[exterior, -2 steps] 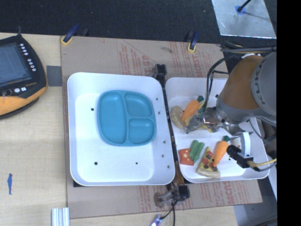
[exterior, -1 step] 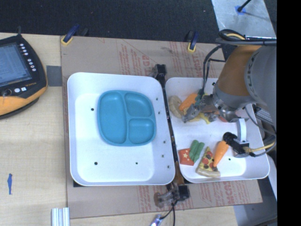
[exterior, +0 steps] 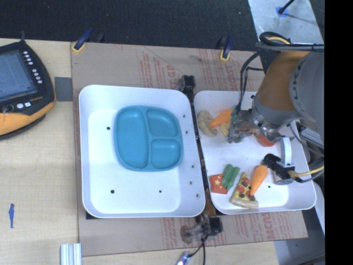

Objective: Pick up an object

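My pincer [exterior: 238, 132] was down in the right bin [exterior: 298, 203], upper middle of that bin, right beside an orange carrot piece [exterior: 222, 117] and a beige mushroom-like piece [exterior: 206, 122]; I couldn't tell how wide it was open or whether it had anything. Looked like the reach-and-grasp step. Next I'd need to close on the carrot piece and lift straight up.
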